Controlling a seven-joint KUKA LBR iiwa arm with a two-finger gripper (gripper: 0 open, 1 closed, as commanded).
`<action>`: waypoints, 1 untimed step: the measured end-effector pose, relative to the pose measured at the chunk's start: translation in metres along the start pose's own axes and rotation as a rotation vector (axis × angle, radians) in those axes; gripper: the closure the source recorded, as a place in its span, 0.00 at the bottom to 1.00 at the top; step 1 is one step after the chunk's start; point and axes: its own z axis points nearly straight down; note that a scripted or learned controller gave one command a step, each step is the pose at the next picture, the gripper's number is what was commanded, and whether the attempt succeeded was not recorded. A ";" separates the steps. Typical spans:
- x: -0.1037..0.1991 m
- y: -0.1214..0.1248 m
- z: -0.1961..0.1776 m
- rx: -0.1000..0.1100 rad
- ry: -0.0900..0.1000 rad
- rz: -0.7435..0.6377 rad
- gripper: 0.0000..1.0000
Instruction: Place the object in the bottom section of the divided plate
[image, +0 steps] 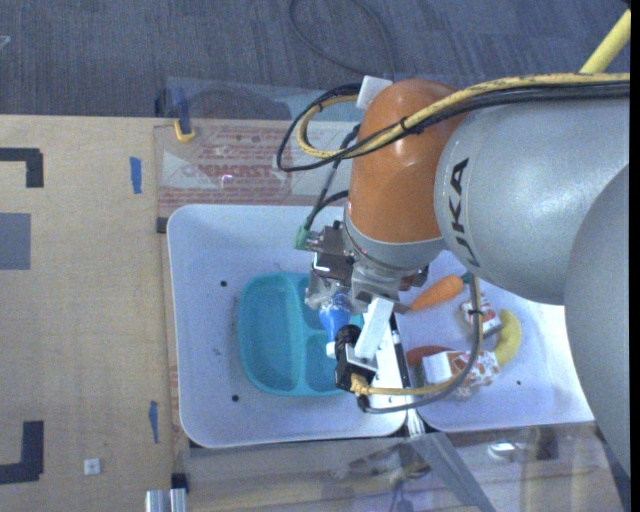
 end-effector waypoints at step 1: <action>-0.022 -0.023 -0.007 0.003 0.000 -0.178 1.00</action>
